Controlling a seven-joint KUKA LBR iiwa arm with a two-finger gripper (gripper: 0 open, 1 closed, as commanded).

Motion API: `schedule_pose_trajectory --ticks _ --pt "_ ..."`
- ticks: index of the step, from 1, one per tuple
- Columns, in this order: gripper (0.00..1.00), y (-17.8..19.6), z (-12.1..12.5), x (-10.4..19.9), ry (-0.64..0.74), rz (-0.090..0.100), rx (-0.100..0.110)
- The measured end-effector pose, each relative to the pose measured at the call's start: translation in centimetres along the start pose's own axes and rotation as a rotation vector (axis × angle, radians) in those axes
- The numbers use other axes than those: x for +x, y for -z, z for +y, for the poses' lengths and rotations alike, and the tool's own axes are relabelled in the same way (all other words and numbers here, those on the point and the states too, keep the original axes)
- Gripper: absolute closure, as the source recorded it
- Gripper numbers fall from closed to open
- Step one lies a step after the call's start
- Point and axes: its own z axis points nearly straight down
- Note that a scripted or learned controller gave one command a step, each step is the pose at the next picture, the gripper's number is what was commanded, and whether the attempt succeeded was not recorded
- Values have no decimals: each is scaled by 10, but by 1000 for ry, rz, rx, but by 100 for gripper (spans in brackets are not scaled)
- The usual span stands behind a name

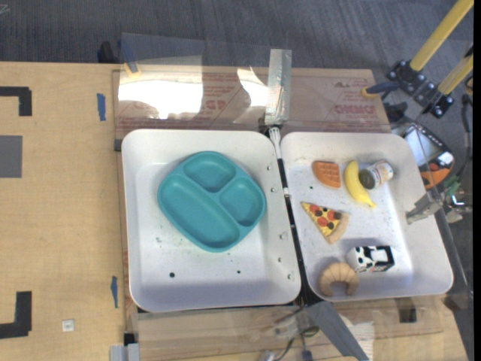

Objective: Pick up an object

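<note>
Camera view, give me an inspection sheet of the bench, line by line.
Surface: two white bins, left bin and right bin, side by side on a cardboard-covered bench.
Job's things: right bin holds waffle, banana, can, pizza slice, cow toy, croissant.
Clutter: teal divided plate in left bin.
Gripper: at right bin's right edge; state unclear.
Cables: nothing seen.
Surroundings: grey floor, yellow-legged stand.

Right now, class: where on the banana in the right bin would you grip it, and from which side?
Grip the banana at mid-length, coming straight down from above, fingers closing across its narrow width. It lies flat and nearly lengthwise up the bin. Take care: a small can rests close against its right side, so finger room there looks tight.
</note>
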Motion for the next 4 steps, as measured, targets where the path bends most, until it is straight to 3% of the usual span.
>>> schedule_pose_trajectory --ticks 1,2,3,4 --pt "0 59 67 -1 -257 -1 -4" --pt "0 205 101 30 -596 -1 -6" --pt "0 212 147 16 -1235 -1 0" --pt "100 224 148 17 -1232 -1 -1"
